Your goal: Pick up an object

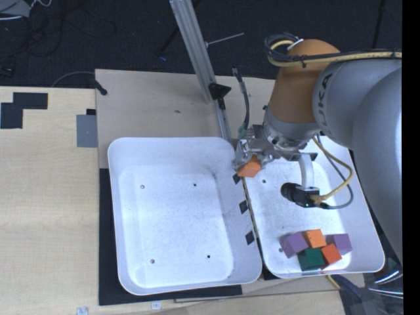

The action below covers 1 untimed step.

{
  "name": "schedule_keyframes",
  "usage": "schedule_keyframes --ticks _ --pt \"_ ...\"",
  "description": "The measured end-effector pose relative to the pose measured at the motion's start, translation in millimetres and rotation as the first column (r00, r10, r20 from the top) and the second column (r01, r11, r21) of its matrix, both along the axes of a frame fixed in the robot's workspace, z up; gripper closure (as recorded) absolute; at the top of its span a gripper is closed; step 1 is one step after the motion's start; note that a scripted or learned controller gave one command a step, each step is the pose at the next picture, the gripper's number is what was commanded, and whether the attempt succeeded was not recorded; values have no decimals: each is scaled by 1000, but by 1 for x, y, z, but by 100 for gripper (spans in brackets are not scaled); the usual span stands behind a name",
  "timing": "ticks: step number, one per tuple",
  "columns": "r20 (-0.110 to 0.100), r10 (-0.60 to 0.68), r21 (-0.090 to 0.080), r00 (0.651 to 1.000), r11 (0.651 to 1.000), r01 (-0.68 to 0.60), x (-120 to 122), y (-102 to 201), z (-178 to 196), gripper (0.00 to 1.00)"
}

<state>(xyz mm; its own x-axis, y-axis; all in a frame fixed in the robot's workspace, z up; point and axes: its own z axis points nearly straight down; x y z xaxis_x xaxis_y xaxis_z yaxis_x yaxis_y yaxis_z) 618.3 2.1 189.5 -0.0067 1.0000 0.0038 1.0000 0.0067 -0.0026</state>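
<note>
The grey-and-orange arm's two-finger gripper (251, 161) hangs over the seam between the two shallow white plastic bins (172, 277), and a small orange block (249, 170) sits pinched between its jaws. Well below them, purple, orange and green blocks (316, 248) huddle together in the right-hand bin.

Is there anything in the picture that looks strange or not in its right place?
One thing stands out: an orange block sits at the gripper, over the edge between the two bins, apart from the other blocks clustered in the right bin's near corner. Nothing looks spilled or damaged.
</note>
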Motion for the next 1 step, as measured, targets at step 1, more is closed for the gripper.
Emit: schedule_keyframes --ticks 1 --pt "-6 -3 -2 1000 1000 3 -46 46 0 100"
